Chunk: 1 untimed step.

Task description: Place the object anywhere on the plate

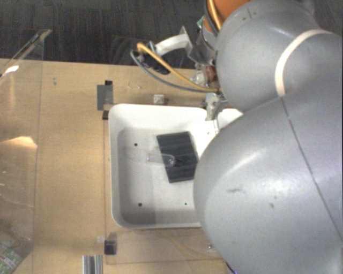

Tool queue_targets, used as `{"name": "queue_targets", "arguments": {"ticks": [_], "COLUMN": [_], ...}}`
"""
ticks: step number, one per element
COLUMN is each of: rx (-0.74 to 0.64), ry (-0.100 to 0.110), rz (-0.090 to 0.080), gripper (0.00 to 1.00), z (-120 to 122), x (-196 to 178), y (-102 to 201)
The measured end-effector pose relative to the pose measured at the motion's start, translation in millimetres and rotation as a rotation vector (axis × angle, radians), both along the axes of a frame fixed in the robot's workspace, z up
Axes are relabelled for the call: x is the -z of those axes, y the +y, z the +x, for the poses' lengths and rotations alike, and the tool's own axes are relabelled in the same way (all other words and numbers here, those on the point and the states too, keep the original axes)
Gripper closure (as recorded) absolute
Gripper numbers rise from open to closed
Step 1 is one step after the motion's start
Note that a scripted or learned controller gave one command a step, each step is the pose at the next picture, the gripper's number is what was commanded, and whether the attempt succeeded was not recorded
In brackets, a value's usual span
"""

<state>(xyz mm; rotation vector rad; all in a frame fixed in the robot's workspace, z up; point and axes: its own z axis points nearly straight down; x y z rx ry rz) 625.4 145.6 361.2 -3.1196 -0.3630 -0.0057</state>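
A dark grey, ribbed rectangular plate (181,145) lies tilted on the floor of the left white bin (122,176). A small clear plastic object (163,158) rests at the plate's left edge, partly on the plate and partly over the bin floor. The arm's big grey links (273,176) cover the right half of the view. Its wrist end, with the orange band (222,12), is raised beyond the bin's far rim. The gripper (205,72) there is mostly hidden among cables and the arm body, well away from the object and the plate.
A yellow and grey cable loop (161,67) and a white bracket (172,44) hang over the bench behind the bin. Small black clamps (107,92) (110,246) stand at the bin's left corners. Bare wooden bench lies to the left, with a clear panel (21,150) over it.
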Motion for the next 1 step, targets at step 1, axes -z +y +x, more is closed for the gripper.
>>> {"name": "queue_targets", "arguments": {"ticks": [1], "rx": [0.000], "ry": [-0.001], "rz": [0.000], "gripper": [1.00], "z": [0.9], "x": [-10.8], "y": [-0.7]}}
